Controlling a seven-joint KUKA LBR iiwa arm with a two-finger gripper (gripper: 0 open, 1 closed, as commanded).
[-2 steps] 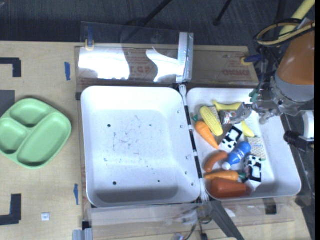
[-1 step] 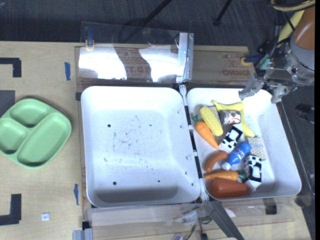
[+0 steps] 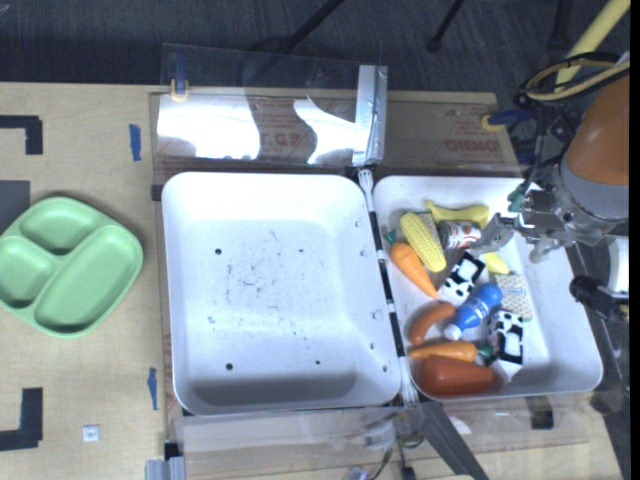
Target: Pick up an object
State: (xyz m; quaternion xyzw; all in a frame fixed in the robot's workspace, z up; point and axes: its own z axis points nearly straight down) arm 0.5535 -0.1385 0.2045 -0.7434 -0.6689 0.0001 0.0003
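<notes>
The task looks barely begun: nothing is lifted. The gripper (image 3: 500, 230) hangs over the right bin (image 3: 570, 353), at about 1 o'clock within it, its tip just beside the toys piled on the bin's left half. I cannot tell how the tip is set; it is too small and dark to read. No toy is seen caught in it.

Every candidate lies in the right bin: corn (image 3: 423, 240) at 11 o'clock, a carrot (image 3: 412, 268) just below it, a blue bottle (image 3: 475, 308) near the middle, a sausage (image 3: 455, 373) at 6 o'clock. The left bin (image 3: 200, 218) holds none.

Left to do, by my judgement: descend, close on one toy, raise it.
</notes>
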